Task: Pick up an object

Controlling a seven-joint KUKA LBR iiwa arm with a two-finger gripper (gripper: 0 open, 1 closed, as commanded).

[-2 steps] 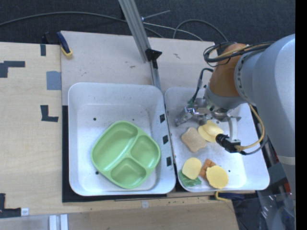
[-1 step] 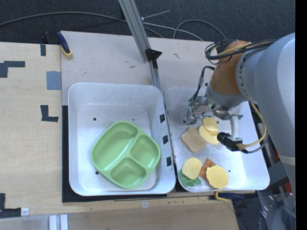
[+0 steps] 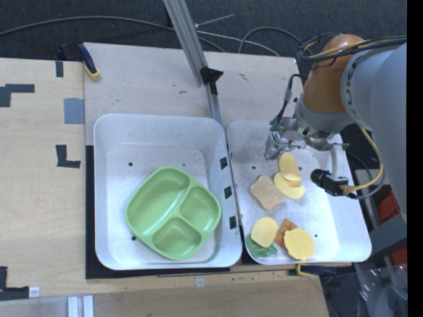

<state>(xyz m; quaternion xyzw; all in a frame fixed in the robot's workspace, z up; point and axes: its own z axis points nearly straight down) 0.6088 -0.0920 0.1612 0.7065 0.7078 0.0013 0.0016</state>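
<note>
In the right bin lies a cluster of toy food pieces. A pale yellow, pear-like piece sits toward the far middle of that bin, made of a smaller lobe on the far side and a wider lobe on the near side. Just left of it, touching or nearly so, is a tan bread-like slice. Nearer the front wall lie a yellow round piece, an orange piece partly hidden between its neighbours, and a second yellow round piece on the right; a bit of green leaf peeks out under the near-left round piece.

The gripper hangs low over the far part of the right bin, just beyond and slightly left of the pear-like piece. Whether the jaws are apart or together cannot be told from this slant, and nothing is seen between them. The grey arm with its orange band comes in from the right, above the far right corner of the bin.

The left bin holds a green divided plate with three compartments, lying toward the near right of that bin. Both bins rest side by side on the bench, and a slanted metal rail crosses the far side above the gap between them.
</note>
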